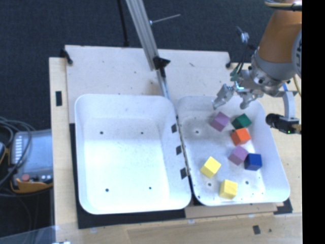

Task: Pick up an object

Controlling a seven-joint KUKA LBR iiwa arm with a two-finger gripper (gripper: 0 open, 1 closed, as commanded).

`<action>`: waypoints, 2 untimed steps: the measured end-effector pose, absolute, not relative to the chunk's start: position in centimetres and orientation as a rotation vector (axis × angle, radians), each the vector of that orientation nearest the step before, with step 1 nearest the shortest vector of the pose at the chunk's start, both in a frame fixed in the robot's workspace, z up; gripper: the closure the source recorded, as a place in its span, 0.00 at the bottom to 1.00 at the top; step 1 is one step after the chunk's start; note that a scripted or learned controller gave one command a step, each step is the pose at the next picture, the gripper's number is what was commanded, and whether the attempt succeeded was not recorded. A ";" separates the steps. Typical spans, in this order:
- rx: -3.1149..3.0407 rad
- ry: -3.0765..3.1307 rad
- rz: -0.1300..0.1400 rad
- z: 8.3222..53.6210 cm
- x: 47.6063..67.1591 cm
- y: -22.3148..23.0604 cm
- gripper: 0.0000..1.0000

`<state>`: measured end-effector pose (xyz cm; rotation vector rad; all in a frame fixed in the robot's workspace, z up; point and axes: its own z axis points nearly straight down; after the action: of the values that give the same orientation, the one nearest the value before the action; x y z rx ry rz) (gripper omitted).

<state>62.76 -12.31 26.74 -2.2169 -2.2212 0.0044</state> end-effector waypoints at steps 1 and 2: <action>-2.219 -2.225 0.000 27.0 62.8 -12.3 0.00; -2.222 -2.217 0.007 21.0 62.4 -13.1 0.00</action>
<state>62.43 -13.07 20.97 -2.2219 -2.2175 0.0069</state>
